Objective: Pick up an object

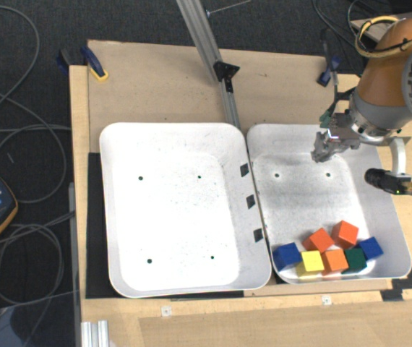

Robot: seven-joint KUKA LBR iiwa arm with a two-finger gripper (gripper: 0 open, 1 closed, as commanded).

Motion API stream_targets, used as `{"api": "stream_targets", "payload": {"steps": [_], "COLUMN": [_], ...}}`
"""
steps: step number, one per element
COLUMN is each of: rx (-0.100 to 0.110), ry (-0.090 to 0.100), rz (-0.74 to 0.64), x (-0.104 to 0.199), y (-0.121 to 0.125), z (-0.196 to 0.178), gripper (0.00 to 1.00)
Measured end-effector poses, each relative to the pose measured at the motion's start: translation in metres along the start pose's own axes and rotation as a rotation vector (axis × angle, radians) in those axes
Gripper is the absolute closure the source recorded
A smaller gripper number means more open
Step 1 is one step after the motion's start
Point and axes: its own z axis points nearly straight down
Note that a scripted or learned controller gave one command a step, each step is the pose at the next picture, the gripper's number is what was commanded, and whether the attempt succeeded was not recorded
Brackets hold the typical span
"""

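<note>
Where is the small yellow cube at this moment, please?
The small yellow cube lies in the right white bin, near its front edge, between a blue cube and an orange cube.

Blue, yellow, orange, green blocks (pixel 329 251); white bins (pixel 119 194).

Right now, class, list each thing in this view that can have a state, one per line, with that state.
End effector: over the right bin's far end, nothing seen in it.
Right bin: holds coloured blocks at its near end.
Coloured blocks: clustered, touching, lying in the bin.
Left bin: flat on the bench.
</note>
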Motion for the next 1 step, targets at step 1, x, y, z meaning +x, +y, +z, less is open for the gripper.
{"api": "stream_targets", "payload": {"steps": [1], "rx": [0.000], "ry": [0.000], "rz": [0.000], "x": [-0.0059], "y": [-0.0055], "z": [-0.0503], "gripper": [1.00]}}
